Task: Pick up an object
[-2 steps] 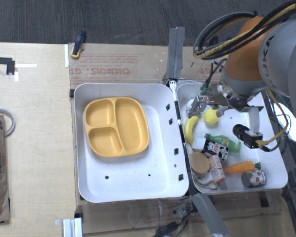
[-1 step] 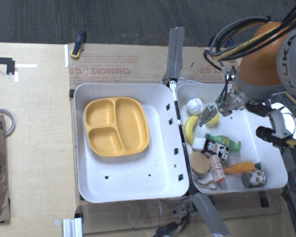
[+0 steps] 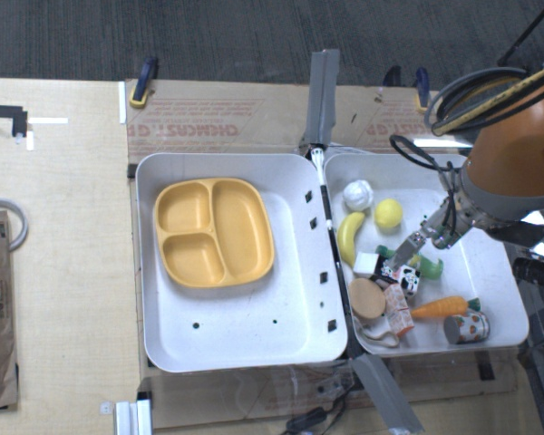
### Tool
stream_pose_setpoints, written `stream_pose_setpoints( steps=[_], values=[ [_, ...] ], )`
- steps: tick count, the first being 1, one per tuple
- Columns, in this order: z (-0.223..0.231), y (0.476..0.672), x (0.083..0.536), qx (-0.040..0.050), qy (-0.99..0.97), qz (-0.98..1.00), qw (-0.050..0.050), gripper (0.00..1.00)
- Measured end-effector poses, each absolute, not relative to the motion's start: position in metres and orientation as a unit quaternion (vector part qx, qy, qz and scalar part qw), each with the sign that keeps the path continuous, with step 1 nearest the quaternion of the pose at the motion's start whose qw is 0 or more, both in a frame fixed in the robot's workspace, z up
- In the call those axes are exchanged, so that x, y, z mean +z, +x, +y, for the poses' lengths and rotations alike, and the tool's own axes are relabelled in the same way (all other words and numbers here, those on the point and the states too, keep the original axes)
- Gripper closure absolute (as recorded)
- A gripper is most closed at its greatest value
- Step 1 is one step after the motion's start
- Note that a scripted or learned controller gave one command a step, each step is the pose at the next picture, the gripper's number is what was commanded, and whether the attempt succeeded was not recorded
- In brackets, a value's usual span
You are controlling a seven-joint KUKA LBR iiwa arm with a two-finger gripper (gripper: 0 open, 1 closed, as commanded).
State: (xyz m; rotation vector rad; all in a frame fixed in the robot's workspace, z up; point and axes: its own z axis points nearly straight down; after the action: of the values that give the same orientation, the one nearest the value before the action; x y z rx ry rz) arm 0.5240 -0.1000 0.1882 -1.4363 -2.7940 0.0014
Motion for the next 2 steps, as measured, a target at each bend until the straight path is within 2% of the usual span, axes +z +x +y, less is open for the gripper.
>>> stream_pose_setpoints(
  steps=[1,2],
  values=[
    [-0.099,0.521,0.091,0.0001,-0.329,-0.944,0.0,0.0],
    [-0.101,0.523,0.103,-0.0006,-0.331,-0.943,-0.004,1.0]
  ],
)
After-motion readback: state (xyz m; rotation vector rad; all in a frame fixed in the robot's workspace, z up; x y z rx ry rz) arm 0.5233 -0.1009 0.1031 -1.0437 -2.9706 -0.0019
